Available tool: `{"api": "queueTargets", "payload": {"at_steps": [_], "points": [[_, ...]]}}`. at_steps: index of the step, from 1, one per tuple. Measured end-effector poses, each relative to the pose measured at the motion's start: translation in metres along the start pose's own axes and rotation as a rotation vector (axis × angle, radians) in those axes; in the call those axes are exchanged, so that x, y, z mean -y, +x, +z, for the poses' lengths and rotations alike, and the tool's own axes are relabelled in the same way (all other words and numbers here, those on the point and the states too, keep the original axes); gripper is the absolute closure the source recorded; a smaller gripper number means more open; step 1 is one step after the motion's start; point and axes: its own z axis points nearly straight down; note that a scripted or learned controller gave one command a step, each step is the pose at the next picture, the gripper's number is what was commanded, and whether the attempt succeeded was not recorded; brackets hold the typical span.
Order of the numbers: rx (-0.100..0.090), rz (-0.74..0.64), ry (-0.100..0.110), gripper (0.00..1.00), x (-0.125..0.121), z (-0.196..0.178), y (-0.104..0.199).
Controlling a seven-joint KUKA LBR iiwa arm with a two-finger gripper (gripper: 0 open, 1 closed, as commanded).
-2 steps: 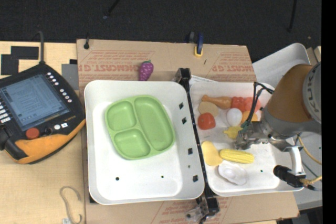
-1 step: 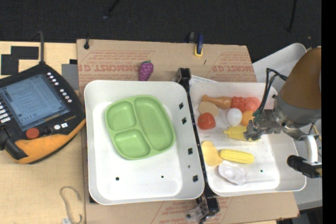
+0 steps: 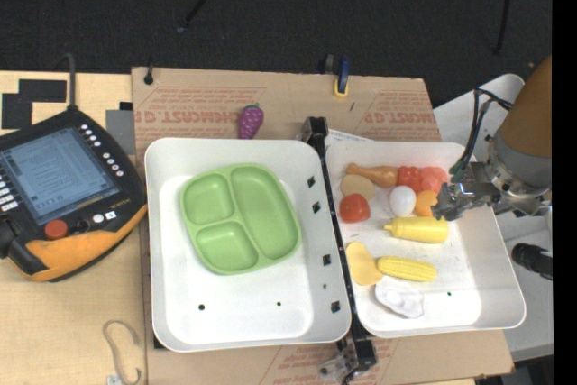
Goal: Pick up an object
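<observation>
In right bin (image 3: 491, 284), yellow bottle (image 3: 417, 230) lying crosswise, cap leftward

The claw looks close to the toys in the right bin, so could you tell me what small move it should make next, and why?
Probably a short drop onto the yellow bottle: the claw sits just above its right end, holding nothing I can see, with an orange toy crowding it.

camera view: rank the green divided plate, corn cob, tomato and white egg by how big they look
Largest to smallest:
1. green divided plate
2. corn cob
3. tomato and white egg: they look about alike, so I won't rank them.
</observation>
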Motion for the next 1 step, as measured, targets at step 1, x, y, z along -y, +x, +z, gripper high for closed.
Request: {"api": "queueTargets", "payload": {"at_steps": [1], "points": [[-0.001,0.001,0.005,1.0,0.0,-0.0088,-0.0013]]}}
